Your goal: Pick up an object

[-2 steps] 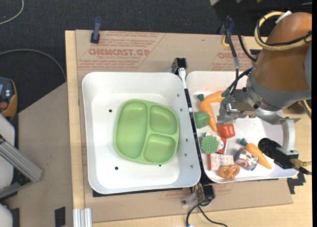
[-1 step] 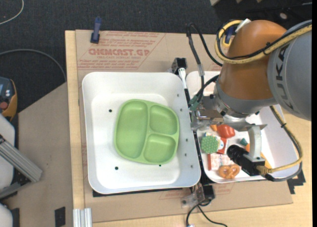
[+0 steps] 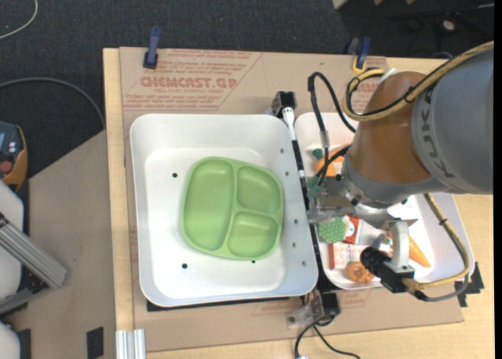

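We find the tool (image 3: 325, 207) low over the right bin (image 3: 449, 216), near that bin's left wall, hanging below the orange band (image 3: 392, 126) of the grey arm (image 3: 463, 126). The arm's bulk covers most of it, so we cannot tell how it is set or whether anything is in it. Just below the tool we see small objects on the bin floor: a green-and-white packet (image 3: 333, 230), a red-and-white packet (image 3: 340, 255) beside it, a brown ring-shaped piece (image 3: 358, 272) at the bin's near edge, and an orange carrot-like piece (image 3: 418, 253) further right. Another orange item (image 3: 333, 158) peeks out above the tool. To the left, in the other white bin (image 3: 149, 193), we see a green divided plate (image 3: 232, 208) lying flat near the middle. Both bins rest on the table (image 3: 196, 79), a brown board with red print, held by blue clamps (image 3: 151, 46) at its far edge.
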Robot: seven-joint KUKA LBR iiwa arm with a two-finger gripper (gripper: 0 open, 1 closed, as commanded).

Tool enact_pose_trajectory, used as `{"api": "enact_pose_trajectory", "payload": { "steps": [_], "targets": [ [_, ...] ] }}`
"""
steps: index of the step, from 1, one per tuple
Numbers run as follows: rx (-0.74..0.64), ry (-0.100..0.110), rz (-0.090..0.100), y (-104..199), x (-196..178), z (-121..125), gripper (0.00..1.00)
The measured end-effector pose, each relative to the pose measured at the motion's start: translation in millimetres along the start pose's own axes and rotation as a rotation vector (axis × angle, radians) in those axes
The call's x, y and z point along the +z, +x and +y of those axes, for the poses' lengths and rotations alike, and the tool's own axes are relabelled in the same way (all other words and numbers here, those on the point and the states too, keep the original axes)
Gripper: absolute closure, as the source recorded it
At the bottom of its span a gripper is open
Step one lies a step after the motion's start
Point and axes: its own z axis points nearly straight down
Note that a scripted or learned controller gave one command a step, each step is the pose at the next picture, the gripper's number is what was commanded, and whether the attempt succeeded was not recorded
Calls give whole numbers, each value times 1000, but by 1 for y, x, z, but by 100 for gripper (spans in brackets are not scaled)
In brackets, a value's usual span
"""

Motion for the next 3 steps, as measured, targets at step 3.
{"api": "enact_pose_trajectory", "payload": {
  "steps": [3],
  "targets": [
    [-8,3,1,48,-111,-7,100]
  ]
}}
